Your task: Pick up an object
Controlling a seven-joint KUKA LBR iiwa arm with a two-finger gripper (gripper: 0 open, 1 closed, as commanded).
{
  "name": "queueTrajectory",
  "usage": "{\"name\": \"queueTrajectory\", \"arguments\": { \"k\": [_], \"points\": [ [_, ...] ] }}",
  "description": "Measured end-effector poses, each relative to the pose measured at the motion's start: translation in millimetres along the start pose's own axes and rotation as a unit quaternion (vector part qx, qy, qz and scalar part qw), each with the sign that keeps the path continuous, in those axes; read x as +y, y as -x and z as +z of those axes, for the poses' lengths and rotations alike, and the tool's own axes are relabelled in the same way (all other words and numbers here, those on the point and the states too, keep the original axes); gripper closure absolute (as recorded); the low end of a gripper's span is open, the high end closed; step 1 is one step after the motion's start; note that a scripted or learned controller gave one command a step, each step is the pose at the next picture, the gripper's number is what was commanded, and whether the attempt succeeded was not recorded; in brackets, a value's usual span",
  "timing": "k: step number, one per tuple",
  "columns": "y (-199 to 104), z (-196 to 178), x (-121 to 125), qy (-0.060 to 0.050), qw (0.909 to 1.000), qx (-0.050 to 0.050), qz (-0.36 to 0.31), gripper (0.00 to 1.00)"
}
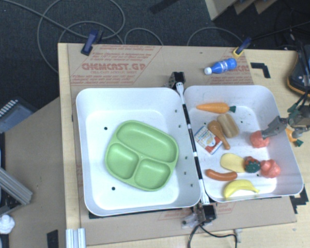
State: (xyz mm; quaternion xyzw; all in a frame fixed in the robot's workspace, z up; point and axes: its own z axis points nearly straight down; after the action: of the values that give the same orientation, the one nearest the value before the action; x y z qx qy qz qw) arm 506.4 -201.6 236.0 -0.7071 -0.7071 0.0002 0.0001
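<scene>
Two white bins [88, 138] share a cardboard-topped bench; in the right one, the gripper [271, 132] rests against a red toy [257, 139] just to its left, fingers' state unclear.

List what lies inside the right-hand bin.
In the right bin: carrot, hot dog, small carton, sausage, banana, a yellow piece and two red pieces. The gripper covers part of one red piece.
</scene>
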Motion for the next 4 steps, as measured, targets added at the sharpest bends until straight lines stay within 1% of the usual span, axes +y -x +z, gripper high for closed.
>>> {"name": "queueTrajectory", "arguments": {
  "k": [1, 2, 3, 4],
  "points": [
    [-15, 144, 70, 0.001, 1.0000, 0.000, 0.000, 0.00],
    [9, 152, 26, -0.001, 1.0000, 0.000, 0.001, 0.00],
    [9, 140, 28, 0.002, 1.0000, -0.001, 0.001, 1.00],
    [-76, 123, 6, -0.001, 1.0000, 0.001, -0.001, 1.00]
  ]
}}
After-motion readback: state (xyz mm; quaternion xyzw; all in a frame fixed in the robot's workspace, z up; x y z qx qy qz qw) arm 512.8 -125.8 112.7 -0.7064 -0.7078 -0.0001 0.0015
